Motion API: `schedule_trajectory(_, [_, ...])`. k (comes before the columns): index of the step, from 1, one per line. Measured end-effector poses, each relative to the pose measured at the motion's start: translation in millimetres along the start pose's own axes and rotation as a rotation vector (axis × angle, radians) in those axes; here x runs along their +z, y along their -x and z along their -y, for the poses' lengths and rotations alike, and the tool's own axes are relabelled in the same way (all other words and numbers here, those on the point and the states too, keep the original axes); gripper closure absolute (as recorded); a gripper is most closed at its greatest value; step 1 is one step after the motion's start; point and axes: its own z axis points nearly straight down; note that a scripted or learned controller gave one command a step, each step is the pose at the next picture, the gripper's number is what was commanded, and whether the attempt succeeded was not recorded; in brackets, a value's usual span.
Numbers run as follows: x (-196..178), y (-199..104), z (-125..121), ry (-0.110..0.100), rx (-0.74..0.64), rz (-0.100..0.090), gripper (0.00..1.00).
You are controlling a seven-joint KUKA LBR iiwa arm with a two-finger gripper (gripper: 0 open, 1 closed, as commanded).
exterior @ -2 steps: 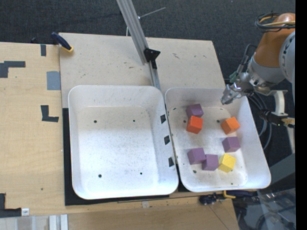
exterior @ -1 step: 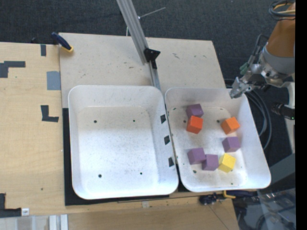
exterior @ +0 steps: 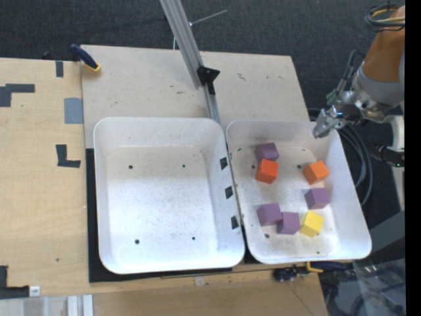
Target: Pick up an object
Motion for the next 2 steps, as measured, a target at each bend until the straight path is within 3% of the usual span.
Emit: schedule_trajectory(2, [-18.3,-103.4,-11.2,0.002,-0.005,-0.003,1.0])
